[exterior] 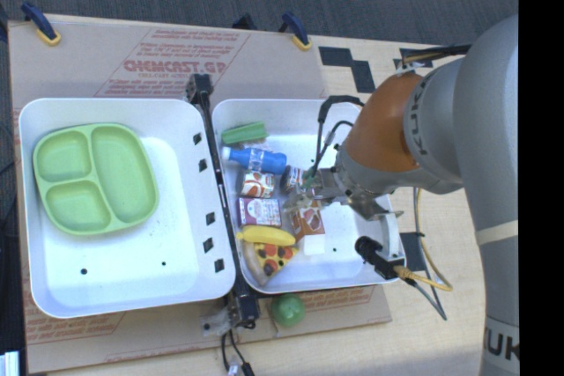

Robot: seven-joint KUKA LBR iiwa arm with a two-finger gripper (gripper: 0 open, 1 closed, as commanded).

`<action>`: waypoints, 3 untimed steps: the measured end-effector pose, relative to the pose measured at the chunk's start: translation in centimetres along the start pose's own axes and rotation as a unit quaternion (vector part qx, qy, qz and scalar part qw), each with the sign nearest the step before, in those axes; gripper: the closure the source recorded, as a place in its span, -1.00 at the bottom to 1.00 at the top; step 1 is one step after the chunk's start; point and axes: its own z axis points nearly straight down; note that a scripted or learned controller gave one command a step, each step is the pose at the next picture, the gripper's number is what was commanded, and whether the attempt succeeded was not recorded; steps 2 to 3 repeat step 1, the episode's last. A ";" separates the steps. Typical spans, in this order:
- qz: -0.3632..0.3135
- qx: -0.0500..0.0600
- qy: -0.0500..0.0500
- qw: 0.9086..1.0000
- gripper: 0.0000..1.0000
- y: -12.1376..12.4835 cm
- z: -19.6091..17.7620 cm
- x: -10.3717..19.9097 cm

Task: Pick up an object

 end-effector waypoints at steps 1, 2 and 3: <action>0.002 -0.002 0.001 1.000 1.00 4.1 -18.0 9.6; 0.002 -0.002 0.001 1.000 1.00 4.1 -18.0 9.6; 0.002 -0.002 0.001 1.000 1.00 4.1 -18.0 9.6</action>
